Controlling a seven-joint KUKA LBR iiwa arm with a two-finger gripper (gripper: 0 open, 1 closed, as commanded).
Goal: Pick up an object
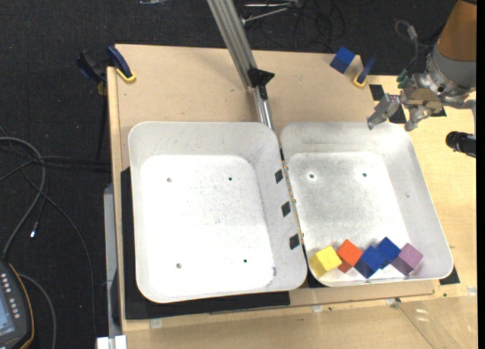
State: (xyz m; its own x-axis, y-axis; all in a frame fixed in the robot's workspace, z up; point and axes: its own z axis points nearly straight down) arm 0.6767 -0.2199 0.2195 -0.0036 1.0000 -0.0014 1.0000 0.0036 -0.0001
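Camera view gives me a tan wooden desk (197, 82) on dark carpet (53, 22); my tool (397, 115) hovers released, empty, over the right white bin's (424, 188) far rim, coloured blocks (368, 257) clustered at its near edge.

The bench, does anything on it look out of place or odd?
One blue block sits on the bare bench behind the right bin, apart from the other blocks bunched along that bin's near edge.
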